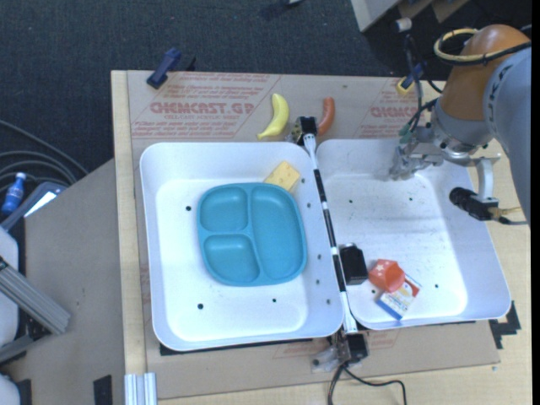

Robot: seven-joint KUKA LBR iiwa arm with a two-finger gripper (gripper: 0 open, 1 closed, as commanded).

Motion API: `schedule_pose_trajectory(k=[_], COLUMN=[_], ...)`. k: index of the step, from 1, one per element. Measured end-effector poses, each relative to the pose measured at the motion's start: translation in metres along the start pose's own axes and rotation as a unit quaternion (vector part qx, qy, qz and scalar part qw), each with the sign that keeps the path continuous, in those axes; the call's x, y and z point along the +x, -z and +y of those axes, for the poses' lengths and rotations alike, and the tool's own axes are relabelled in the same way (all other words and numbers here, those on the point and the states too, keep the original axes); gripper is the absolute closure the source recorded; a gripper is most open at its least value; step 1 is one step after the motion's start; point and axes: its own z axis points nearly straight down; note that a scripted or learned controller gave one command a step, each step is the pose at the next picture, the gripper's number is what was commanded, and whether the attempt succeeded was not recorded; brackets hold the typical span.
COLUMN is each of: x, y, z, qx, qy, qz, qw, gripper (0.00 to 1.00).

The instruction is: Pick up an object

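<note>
Brown cardboard-topped counter (211, 99) carrying two shallow white bins. Left white bin (169, 310) holding a blue three-compartment plastic plate (251, 232), a yellow block (283, 175) at its far edge. Right white bin (447, 268) mostly bare, a small red-and-white packet (392, 285) near its front rim. Pincer (405, 165) low over the far-left corner, spread impossible to tell, nothing seen gripped.

1. You have two white bins (169, 251).
2. You see one blue divided plate (251, 231).
3. One banana (275, 116).
4. One yellow block (283, 175).
5. One red-and-white packet (393, 285).
</note>
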Motion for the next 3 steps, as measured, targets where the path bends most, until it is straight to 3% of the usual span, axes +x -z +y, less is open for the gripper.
schedule_pose_trajectory(k=[1,2,3], x=[0.129,0.128,0.073], y=[0.09,0.089,-0.012], z=[-0.018,-0.018,-0.002], qx=[0.002,0.002,0.004], qy=[0.0,0.0,-0.001], qz=[0.002,0.002,0.001], qw=[1.0,1.0,1.0], gripper=[1.0,0.0,0.0])
